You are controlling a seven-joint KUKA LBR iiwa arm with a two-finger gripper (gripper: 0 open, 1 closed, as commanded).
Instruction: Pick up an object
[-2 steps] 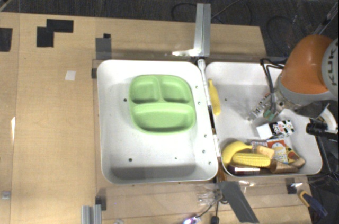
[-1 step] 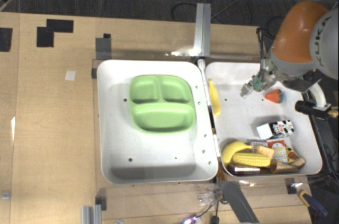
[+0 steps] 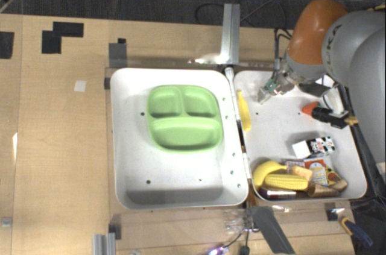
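— Where is the gripper point(image 3: 269, 90) sitting?

— I'm seeing it hanging over the right bin point(image 3: 274, 145), toward its twelve o'clock edge. I cannot tell its state.

— And the objects?

— They're lying at six o'clock: a banana point(image 3: 265, 170), corn point(image 3: 284, 181), small packets. A green tray point(image 3: 183, 116) is resting in the left bin point(image 3: 129, 145).
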